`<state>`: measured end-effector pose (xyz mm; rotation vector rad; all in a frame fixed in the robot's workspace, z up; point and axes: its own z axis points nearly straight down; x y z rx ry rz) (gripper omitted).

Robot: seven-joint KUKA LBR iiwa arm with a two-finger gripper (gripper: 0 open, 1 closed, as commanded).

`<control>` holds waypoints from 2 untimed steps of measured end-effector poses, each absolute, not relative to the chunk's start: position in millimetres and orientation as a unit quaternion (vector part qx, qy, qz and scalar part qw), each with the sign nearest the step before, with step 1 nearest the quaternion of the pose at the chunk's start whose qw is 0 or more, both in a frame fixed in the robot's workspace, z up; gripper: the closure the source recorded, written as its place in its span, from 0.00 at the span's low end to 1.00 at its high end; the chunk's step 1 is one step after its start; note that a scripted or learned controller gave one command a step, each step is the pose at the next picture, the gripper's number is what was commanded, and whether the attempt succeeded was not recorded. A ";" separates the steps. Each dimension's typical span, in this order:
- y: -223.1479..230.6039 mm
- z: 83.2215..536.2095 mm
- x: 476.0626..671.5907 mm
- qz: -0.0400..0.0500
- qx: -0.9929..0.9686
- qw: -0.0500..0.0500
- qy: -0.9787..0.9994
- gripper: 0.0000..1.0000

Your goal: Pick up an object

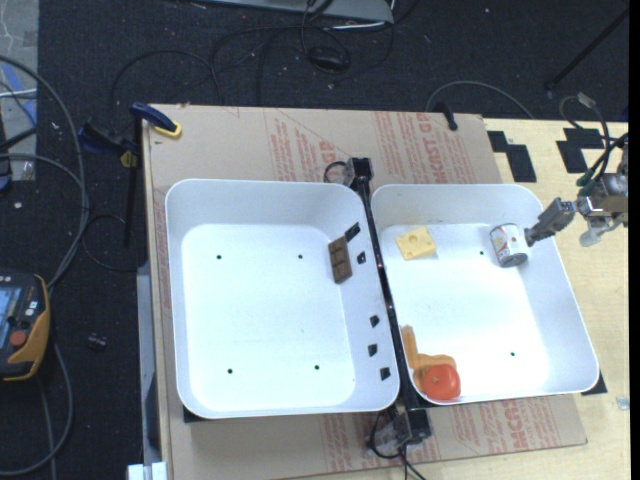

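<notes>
Evidently gripper (553,219) at right bin (560,268) edge beside small can (507,244); opening indiscernible, nothing visibly held.

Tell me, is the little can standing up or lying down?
Lying down. The can in the right bin rests on its side, its round end facing the camera.

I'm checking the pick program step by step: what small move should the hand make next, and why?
Probably a short move left and down toward the small can. The hand sits at the right bin's upper right edge, just beside the can, which is much nearer than the cheese wedge or the tomato.
</notes>
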<state>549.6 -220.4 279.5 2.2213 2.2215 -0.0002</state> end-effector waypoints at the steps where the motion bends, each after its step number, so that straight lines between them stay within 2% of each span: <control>1: -221.8 278.5 590.0 0.000 0.707 0.000 0.708 0.00; 2: -221.7 276.3 631.6 0.000 0.707 0.000 0.708 0.00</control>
